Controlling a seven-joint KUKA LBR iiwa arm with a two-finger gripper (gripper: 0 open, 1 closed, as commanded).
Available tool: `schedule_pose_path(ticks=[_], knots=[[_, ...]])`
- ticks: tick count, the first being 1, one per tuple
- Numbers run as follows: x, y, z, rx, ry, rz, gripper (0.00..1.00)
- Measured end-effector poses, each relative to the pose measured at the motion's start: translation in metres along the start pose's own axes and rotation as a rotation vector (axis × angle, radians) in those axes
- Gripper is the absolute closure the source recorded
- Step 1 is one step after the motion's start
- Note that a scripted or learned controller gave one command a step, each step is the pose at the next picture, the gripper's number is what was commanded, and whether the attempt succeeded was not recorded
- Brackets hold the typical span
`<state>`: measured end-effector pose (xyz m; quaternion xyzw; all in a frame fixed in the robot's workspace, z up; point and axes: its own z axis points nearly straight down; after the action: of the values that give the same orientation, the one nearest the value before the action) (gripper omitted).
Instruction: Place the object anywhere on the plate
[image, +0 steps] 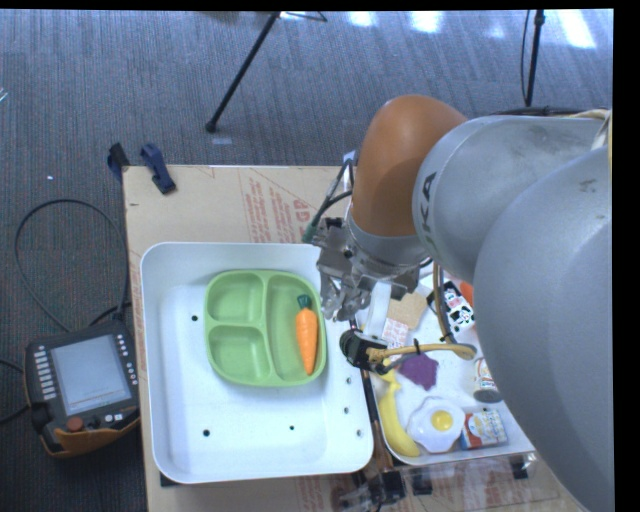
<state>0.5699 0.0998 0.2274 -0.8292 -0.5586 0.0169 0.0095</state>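
A green divided plate (240, 325) lies in the left white bin (180, 420). An orange carrot with a green top (307, 335) rests lengthwise in the plate's long right compartment. My gripper (337, 303) hangs just right of the carrot's green end, over the plate's right rim and the seam between the bins. It stands open with nothing between its fingers, and it is apart from the carrot.
The right bin (440, 455) holds a banana (396, 422), a toy fried egg (437, 421), a purple piece (420, 371), a cow-patterned carton (458, 311) and a small box (485, 429). My large arm covers most of that bin. A pendant (85, 380) sits on the floor at left.
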Motion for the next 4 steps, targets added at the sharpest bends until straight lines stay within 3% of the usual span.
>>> schedule_pose_path(ticks=[1, 2, 3, 4], knots=[[0.001, -0.001, 0.0, 0.001, 0.0, -0.003, 0.0], [0.002, -0.001, -0.008, 0.004, -0.003, -0.016, 1.0], [0.002, -0.002, -0.008, 0.005, -0.003, -0.02, 0.0], [0.003, -0.002, -0.016, 0.007, -0.005, -0.032, 1.0]])
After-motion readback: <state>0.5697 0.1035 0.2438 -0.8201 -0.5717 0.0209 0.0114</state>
